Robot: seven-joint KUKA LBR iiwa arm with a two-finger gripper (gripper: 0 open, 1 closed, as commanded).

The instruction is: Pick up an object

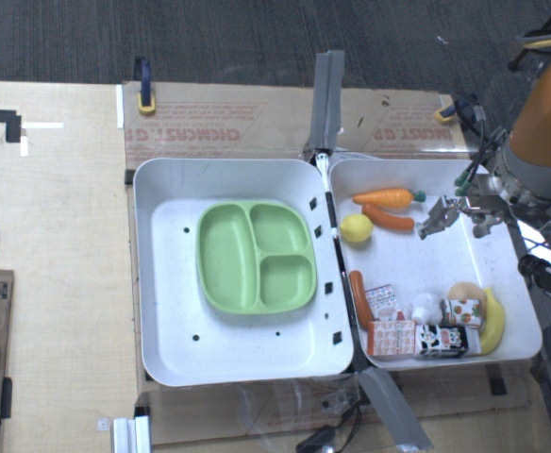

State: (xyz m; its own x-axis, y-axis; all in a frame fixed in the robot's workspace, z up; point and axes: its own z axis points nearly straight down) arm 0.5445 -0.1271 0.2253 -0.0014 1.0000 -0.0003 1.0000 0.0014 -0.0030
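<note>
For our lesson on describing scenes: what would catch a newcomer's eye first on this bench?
First, the green divided plate, alone in the middle of the left bin. Next, the toy food in the right bin: a carrot and lemon near its back left corner, a banana at the front right. The gripper hangs beside the carrot.

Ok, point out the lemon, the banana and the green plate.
lemon (356, 228): camera view, middle of the fruit, at the right bin's left wall.
banana (492, 319): camera view, middle of its curved body, right bin's near right corner.
green plate (256, 256): camera view, ridge between its compartments, left bin.
</note>
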